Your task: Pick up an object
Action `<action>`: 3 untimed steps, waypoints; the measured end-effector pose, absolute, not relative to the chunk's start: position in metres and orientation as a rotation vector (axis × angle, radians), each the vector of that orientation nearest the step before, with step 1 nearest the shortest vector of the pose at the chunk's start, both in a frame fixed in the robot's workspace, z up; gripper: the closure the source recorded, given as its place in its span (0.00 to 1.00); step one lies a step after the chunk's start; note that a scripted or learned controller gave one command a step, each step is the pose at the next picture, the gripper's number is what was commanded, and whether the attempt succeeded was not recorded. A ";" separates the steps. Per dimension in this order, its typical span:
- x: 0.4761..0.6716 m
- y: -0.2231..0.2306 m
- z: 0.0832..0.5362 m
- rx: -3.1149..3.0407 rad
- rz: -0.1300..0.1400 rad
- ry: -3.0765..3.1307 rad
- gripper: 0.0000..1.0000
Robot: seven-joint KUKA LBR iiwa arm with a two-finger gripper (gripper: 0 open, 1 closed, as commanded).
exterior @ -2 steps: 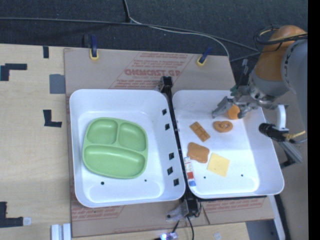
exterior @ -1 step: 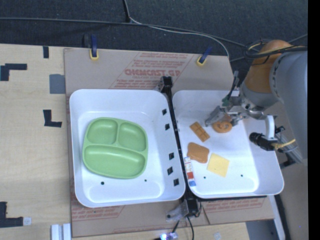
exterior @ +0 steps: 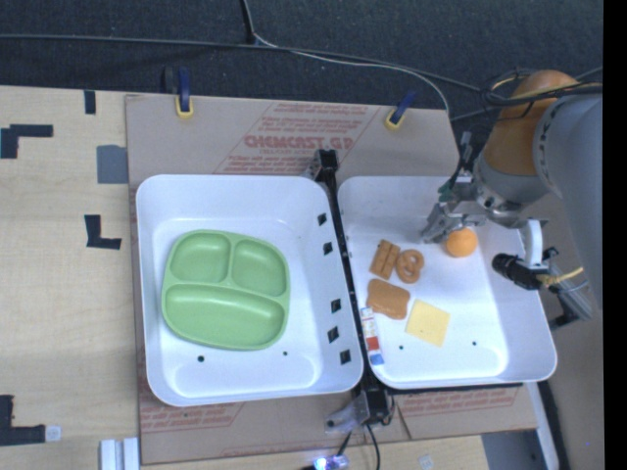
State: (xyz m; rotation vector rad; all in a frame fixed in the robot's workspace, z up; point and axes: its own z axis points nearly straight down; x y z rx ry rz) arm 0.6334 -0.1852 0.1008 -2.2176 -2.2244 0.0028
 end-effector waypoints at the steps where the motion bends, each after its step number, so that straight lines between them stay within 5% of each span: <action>1: 0.637 -0.184 0.163 -2.221 -0.003 -2.225 1.00; 2: 0.638 -0.183 0.212 -2.221 -0.004 -2.226 1.00; 3: 0.639 -0.128 0.224 -2.213 -0.002 -2.228 1.00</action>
